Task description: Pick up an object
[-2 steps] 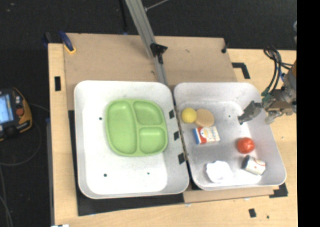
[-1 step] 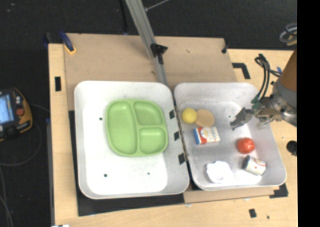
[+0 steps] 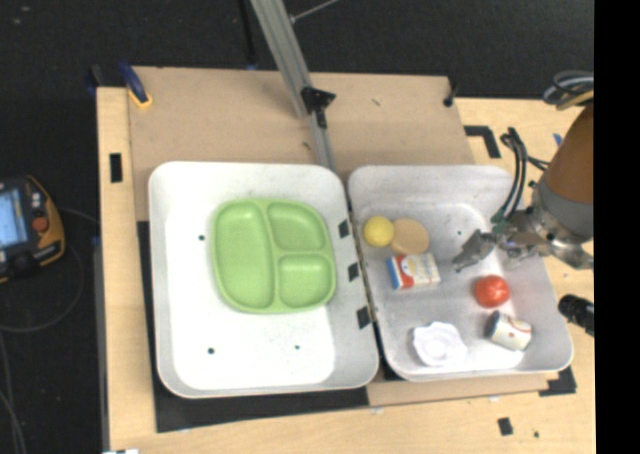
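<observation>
Two bins sit side by side on the bench [image 3: 240,122]: the left bin [image 3: 180,342] holds a divided tray [image 3: 272,255]. In the right bin [image 3: 440,192], a ball [image 3: 378,232] touches a round block [image 3: 410,237], with a small carton [image 3: 414,271] just in front. A tomato [image 3: 490,291] lies to the right, a cup [image 3: 508,331] before it, and a crumpled cloth [image 3: 439,343] left of the cup.

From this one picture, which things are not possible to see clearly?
- gripper, camera view: small and dark, so its grip state is unreadable.
- Arm: cut off by the right edge.
- Small box: label print too small to read.
- White object: blurred, so what it is stays unclear.
</observation>
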Available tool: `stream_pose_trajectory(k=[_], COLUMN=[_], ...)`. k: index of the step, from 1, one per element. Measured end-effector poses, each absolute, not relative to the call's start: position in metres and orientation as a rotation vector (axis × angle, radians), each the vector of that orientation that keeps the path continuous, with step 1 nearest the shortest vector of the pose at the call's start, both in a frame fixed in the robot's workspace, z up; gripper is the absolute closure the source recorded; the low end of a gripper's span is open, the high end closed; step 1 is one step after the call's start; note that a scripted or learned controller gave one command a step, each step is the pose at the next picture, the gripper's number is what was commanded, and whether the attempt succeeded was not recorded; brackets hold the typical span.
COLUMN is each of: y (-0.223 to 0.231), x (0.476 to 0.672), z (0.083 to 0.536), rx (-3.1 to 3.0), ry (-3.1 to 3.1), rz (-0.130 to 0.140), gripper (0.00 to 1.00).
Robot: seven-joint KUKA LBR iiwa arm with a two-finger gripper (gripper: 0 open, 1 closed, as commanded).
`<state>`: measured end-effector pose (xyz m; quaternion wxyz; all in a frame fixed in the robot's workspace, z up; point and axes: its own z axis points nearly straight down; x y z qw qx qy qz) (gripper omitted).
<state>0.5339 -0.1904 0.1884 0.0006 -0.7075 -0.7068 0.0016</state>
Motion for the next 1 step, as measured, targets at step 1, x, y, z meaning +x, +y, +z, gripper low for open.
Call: stream_pose_trajectory(k=[1], y=[-0.1857], x=[0.5326], z=[0.1268], rx=[-2.221], ry=[-2.219], rz=[0.005], gripper=[0.0])
